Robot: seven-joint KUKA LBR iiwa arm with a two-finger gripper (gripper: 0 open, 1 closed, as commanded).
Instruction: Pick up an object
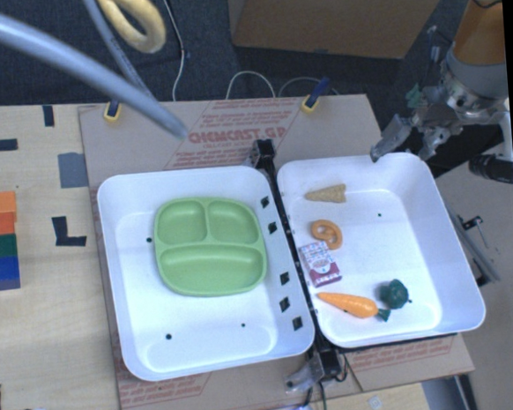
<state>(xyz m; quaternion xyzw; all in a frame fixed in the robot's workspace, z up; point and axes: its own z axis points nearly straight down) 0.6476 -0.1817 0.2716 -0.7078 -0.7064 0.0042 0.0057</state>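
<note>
Nearest in the right bin [451, 255] lie a toy carrot [347, 304] with a dark green piece [393, 293] just beside its tip; above them a small pink packet [319, 264], then a pretzel [326, 232], then a tan cone [325, 194] — all apart from one another. The left bin [125, 281] holds a green divided plate [211, 246]. Both bins sit on the counter [42, 181]. Farthest, the jaws hang above the right bin's far right corner, grasping nothing; whether they are released or clenched, I cannot tell.
</note>
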